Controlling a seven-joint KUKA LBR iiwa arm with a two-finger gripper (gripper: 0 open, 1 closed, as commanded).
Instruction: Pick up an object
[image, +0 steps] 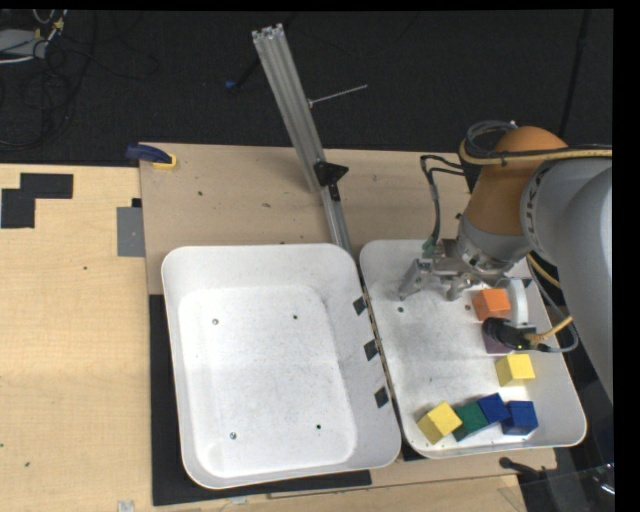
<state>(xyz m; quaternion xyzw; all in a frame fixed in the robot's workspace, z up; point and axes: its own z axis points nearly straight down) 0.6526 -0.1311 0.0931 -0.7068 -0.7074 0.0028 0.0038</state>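
Presently, the grey arm with the orange band reaches in from the right and hangs over the far part of the right shallow white bin. Its tool sits low above the bin floor near the far left corner. Whether the metal fingers stand apart or together cannot be told at this angle, and nothing is seen between them.

Objects in the right bin lie along its right and near sides. An orange block rests just beside the tool's right side, apart from the fingers. A dark purple piece lies just below it, partly hidden by a white part of the wrist. A yellow cube sits nearer the front. Along the near edge, a yellow block, a green block and two blue blocks lie close together in a row, several touching.

To the left, the left shallow white bin adjoins the right one on the light wooden counter. A slanted aluminium rail rises behind both bins.
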